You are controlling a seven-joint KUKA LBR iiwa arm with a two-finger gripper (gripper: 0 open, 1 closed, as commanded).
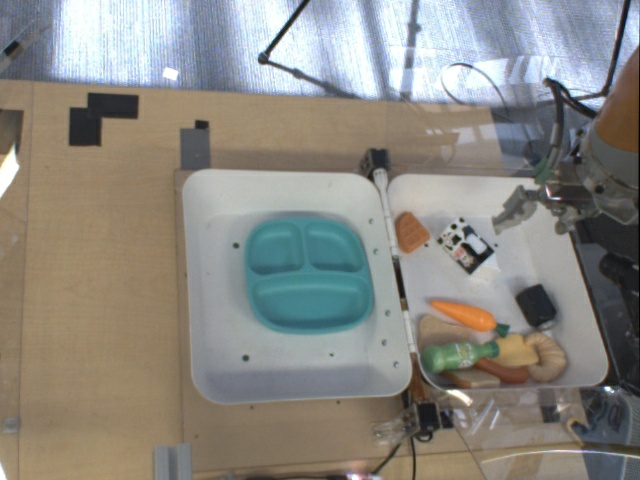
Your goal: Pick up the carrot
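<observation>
The carrot (pixel 465 315), orange with a small green top, lies on its side in the lower middle of the right bin (pixel 580 268). My gripper (pixel 535 218) hovers over the bin's upper right part, above and to the right of the carrot and well apart from it. Its two fingers (pixel 512 209) are spread open and hold nothing.
Just below the carrot lies a pile of toy food: a green bottle (pixel 455 354), a sausage (pixel 500 372), a yellow piece (pixel 515 348) and a tan bun (pixel 548 356). A black block (pixel 537 305), a black-and-white card (pixel 467 245) and an orange-brown pastry (pixel 411 231) lie nearby. The left bin (pixel 215 298) holds a teal divided plate (pixel 308 274).
</observation>
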